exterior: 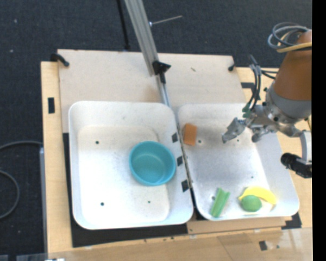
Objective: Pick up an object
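While the gripper point(244, 130) hangs over the right bin point(271, 162) with fingers spread and nothing between them, an orange block point(189, 134) lies near it by the dividing wall. A green stick point(219, 202) and a green ball point(251, 203) on a yellow piece point(263, 194) sit at the near edge. A teal bowl point(152, 163) sits in the left bin point(98, 145). The wooden bench point(108, 78) stands on dark carpet point(43, 20).

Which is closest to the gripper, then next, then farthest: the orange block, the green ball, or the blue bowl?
Seen from the camera view, from the gripper:
1. Orange block, right bin's left edge.
2. Green ball, right bin's near corner.
3. Blue bowl, left bin.
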